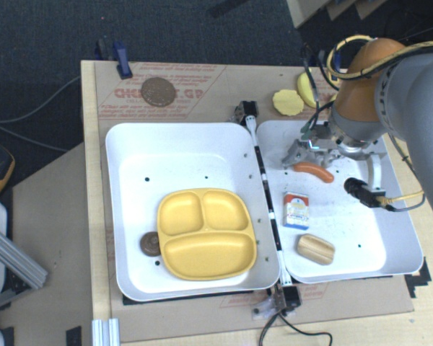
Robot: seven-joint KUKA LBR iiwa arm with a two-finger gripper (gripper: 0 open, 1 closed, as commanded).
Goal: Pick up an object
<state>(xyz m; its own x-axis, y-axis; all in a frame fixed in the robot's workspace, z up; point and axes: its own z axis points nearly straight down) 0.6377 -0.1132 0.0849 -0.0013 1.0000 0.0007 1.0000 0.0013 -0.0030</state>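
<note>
The grey arm with its orange band comes in from the right, and its gripper (pixel 312 151) hangs low over the back of the right bin (pixel 375 262). Just below the gripper's tip lies an orange-red sausage (pixel 315 171) on the bin floor; I cannot tell whether they touch. Nearer the front of that bin are a small red and white box (pixel 296 211) and a tan bread-like block (pixel 316 248). In the left bin (pixel 173 153) sit a yellow divided plate (pixel 205 233) and, at its left edge, a brown round piece (pixel 150 244).
Behind the right bin, on the cardboard, lie yellow fruit-like pieces (pixel 289 101). A brown disc (pixel 157 91) and a blue clip (pixel 120 60) are at the back left. A black cable end (pixel 358 189) hangs from the arm over the right bin.
</note>
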